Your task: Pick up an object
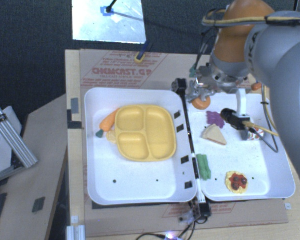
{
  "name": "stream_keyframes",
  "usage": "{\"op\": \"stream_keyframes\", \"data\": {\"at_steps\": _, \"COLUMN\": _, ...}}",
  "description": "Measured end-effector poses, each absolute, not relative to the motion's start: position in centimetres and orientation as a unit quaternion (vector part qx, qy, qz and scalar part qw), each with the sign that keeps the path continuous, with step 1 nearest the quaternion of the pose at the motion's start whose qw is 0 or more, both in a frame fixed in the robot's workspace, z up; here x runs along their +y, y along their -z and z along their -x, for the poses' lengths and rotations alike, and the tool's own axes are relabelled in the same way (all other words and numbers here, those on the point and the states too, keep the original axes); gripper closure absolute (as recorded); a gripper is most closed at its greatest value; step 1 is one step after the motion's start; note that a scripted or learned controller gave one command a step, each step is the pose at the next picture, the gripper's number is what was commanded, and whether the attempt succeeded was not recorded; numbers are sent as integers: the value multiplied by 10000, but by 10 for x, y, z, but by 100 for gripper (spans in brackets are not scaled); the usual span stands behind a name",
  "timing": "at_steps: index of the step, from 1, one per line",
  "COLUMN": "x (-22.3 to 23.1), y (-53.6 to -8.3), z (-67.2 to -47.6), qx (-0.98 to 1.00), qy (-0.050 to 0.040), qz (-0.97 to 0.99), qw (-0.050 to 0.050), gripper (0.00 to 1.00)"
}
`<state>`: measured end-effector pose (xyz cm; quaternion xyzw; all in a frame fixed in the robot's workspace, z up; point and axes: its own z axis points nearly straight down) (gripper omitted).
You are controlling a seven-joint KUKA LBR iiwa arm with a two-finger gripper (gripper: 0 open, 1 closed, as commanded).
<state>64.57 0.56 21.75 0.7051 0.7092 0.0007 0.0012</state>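
Colours here are pretty loud: both bins [140, 196] are plain white, and the left one has a yellow divided plate [142, 133] with an orange carrot [108, 120] tucked beside it. The right bin's got a purple bit [215, 118], a tan wedge [214, 135], a green strip [204, 166], and a yellow round with red blotches [236, 181]. The arm [270, 39] is grey with an orange band.

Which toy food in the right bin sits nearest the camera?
The small round pizza, yellow with red topping, at the bin's front edge. The green piece, sandwich wedge and purple grapes lie farther back.
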Motion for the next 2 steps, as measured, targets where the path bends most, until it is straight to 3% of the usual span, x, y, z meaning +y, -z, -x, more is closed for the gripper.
{"op": "stream_keyframes", "data": {"at_steps": 1, "x": 16, "y": -229, "z": -633, "qx": 7090, "qy": -6, "qz": -7052, "qw": 5, "gripper": 100}}
{"op": "stream_keyframes", "data": {"at_steps": 2, "x": 11, "y": -234, "z": -638, "qx": 7083, "qy": -8, "qz": -7059, "qw": 10, "gripper": 100}}
